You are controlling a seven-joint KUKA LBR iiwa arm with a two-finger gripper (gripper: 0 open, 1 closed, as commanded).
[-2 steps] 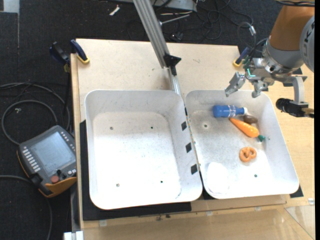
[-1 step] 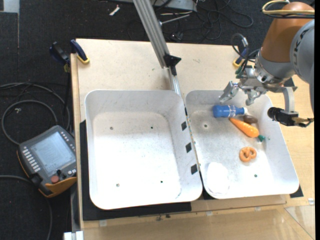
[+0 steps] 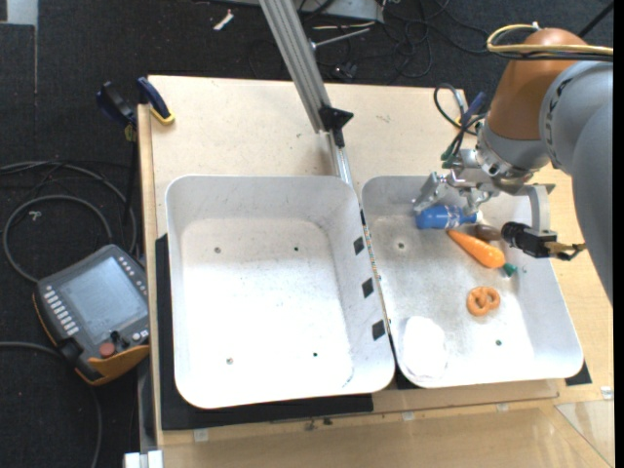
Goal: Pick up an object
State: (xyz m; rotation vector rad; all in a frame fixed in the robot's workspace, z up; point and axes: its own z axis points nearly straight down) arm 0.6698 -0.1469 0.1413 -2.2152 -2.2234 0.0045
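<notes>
We see the big grey arm (image 3: 575, 115) reaching over the right bin (image 3: 546, 344). Its claw (image 3: 450, 201) is down at a blue thing (image 3: 432, 218), but we cannot tell its grip. Next to that lie an orange carrot (image 3: 477, 248), a white lump (image 3: 424, 343), and a small pretzel (image 3: 483, 301).

A robotics lab bench, seen from above.
A grey industrial arm with an orange band (image 3: 546, 105) reaches over a pale wooden bench (image 3: 253, 125); a grey handheld control pendant with a screen (image 3: 93, 305) lies on dark carpet among loose black cables (image 3: 39, 213), beside a slanted aluminium strut (image 3: 297, 52).
</notes>
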